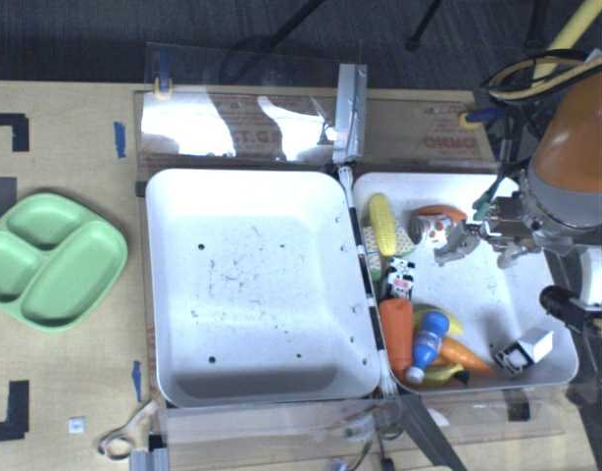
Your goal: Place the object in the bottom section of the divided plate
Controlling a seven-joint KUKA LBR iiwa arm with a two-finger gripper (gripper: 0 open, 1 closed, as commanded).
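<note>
From the fixed camera above the worktop [75, 116], two shallow white bins sit side by side. The left bin [252, 283] shows bare floor with faint scuffs and a few dark dots. The right bin [536, 292] holds all the loose items, crowded toward its left wall.

An ear of corn [382, 224] lies lengthwise near the top left of the right bin. Just right of it is a small orange-and-white object [434, 226], too blurred to name. Below the corn sits a small black-and-white figure [400, 281], then an orange carrot [396, 330] lying along the bin's left wall. Beside the carrot a blue bottle [427, 343] rests over something yellow, with another orange piece [465, 356] to its right. A small black-and-white block [522, 351] lies near the bin's lower right corner.

The grey arm [571, 165] enters from the right, and its hand [458, 246] hangs over the upper middle of the right bin, just right of the orange-and-white object. Whether the hand is spread or closed cannot be told, and nothing shows between its tips.

The green divided plate [54, 260] rests on the worktop, well apart to the left of both bins; its long bottom section lies toward the lower right of the plate.
</note>
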